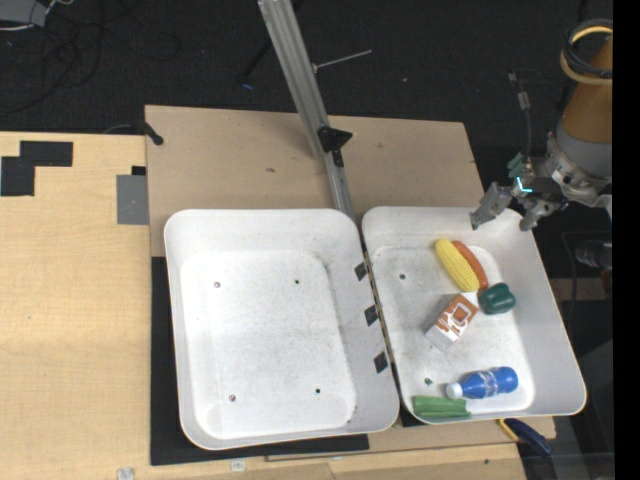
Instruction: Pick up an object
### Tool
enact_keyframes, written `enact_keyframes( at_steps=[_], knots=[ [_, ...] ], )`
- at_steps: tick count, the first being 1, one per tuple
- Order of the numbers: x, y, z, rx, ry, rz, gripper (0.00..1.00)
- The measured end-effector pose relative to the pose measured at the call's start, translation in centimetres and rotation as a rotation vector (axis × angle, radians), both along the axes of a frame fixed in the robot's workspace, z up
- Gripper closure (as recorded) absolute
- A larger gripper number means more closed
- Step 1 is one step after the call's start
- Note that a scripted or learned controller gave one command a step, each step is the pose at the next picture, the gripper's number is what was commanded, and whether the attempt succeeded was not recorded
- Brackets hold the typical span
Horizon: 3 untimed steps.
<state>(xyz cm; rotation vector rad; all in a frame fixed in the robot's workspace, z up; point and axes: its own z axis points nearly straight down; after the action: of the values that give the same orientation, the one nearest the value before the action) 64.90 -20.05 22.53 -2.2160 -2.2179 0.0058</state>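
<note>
While arm (585,108) hangs upright off counter's right edge, pincer (508,206) hovers over right bin (560,368) far-right corner, fingers spread, pinching nothing; corn (456,262) near.

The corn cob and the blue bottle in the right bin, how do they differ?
The corn cob is yellow and lies near the far side of the right bin, slanting beside an orange piece; the blue bottle is blue with a white cap and lies near the front rim, almost level. Both lie flat, untouched, in the same bin.
</note>
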Motion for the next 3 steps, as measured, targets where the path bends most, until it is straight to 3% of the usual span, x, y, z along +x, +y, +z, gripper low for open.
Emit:
enact_keyframes(
  at_steps=[1,3],
  knots=[
    [0.1,0.0,0.3,-0.002,-0.004,0.004,0.0],
    [-1.8,1.1,-11.1,0.0,0.001,0.0,0.0]
  ],
)
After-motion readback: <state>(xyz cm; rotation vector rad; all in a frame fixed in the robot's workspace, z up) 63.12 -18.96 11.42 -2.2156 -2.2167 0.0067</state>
